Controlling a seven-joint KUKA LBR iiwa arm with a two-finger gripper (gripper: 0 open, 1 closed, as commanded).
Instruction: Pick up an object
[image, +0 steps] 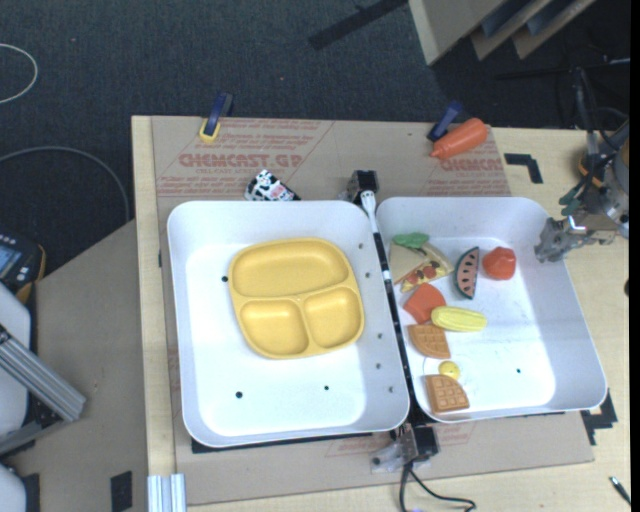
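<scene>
Hand (556, 243), grip state unclear, hovers over the bin rim (560, 225).
Nearest it, tomato (498, 263): likely light, rigid, smooth; pinch its middle.

The gripper (556, 243) is a small grey metal piece, pale and dull, with darker shading underneath. Above it sits a blocky grey-and-tan wrist part (600, 205) with black cables (583, 110) looping up from it. A hint of yellow-green shows among the fittings near the cables.
</scene>
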